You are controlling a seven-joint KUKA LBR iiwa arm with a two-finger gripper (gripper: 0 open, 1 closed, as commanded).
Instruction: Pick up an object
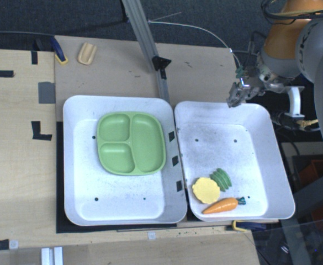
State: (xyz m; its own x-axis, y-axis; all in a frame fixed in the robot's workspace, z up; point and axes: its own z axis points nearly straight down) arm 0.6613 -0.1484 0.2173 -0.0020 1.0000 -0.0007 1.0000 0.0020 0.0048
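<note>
Can't make out any text here, honestly. No words, labels, brand marks or numbers legible anywhere: not on the white bins (73,148), not on the green divided plate (131,143), not on the toy food. Just some black tape pieces (38,130) on the wooden surface (17,164), shaped a bit like letters or corners but not spelling anything readable. Nothing printed visible on the arm either.
</note>
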